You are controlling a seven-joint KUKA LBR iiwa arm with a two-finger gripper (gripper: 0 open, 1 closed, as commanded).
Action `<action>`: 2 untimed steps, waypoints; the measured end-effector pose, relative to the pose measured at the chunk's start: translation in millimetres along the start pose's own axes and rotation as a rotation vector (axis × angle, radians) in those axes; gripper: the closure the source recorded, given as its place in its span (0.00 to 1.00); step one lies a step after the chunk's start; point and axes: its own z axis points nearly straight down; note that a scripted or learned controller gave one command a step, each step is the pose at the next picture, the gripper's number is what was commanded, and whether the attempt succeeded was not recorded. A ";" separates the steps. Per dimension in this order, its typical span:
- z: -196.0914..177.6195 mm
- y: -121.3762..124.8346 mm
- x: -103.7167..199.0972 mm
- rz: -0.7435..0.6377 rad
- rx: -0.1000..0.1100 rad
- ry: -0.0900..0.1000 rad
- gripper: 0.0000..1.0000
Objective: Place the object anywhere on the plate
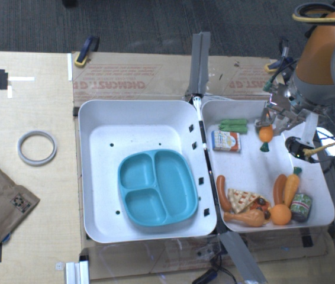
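From above, you see the gripper (266,125) poised over the upper right of the right bin (251,173), its fingers closed on a small orange toy carrot (266,135) with a green tip hanging below. The blue three-compartment plate (157,187) lies in the left bin (99,170), well apart from the carrot. Below the gripper, your right bin holds a green bean pod (233,125), a small carton (226,141), a pizza slice (243,199), a sausage (221,192), an orange (280,214) and a can (301,206).
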 end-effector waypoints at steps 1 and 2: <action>6.7 -42.2 99.1 -0.275 0.000 0.001 1.00; 7.1 -105.8 107.8 -0.448 0.000 0.001 1.00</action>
